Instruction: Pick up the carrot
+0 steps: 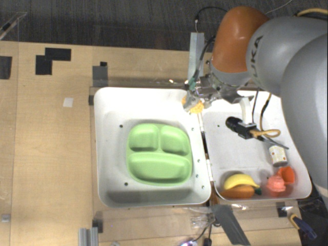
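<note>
From above, the gripper sits over the far end of the rim between the two bins, just beyond the green tray's far right corner. Something small and yellow-orange shows at its tip; whether the fingers are spread or closed I cannot tell. The carrot lies in the right bin, to the tray's right at the near end, touching a banana. A pink toy lies farther right.
</note>
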Available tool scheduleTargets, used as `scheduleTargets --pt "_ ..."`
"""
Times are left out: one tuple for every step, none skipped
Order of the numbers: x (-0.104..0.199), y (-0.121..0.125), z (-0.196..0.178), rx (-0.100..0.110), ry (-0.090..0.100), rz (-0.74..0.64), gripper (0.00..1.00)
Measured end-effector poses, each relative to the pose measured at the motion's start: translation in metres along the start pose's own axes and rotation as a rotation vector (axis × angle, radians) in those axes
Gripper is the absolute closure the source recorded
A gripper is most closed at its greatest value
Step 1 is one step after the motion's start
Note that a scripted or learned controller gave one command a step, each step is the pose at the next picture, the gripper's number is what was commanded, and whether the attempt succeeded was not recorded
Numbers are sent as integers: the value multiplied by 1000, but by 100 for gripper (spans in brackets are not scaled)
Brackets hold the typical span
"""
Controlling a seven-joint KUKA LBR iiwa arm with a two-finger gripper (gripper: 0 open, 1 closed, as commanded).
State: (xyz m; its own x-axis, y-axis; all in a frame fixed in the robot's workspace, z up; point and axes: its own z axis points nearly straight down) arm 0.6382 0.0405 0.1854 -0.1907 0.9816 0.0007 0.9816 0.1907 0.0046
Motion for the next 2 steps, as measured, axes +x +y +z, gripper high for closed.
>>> scheduleTargets --pt "54 31 -32 0 0 264 100" --pt "11 -29 0 0 0 -112 100"
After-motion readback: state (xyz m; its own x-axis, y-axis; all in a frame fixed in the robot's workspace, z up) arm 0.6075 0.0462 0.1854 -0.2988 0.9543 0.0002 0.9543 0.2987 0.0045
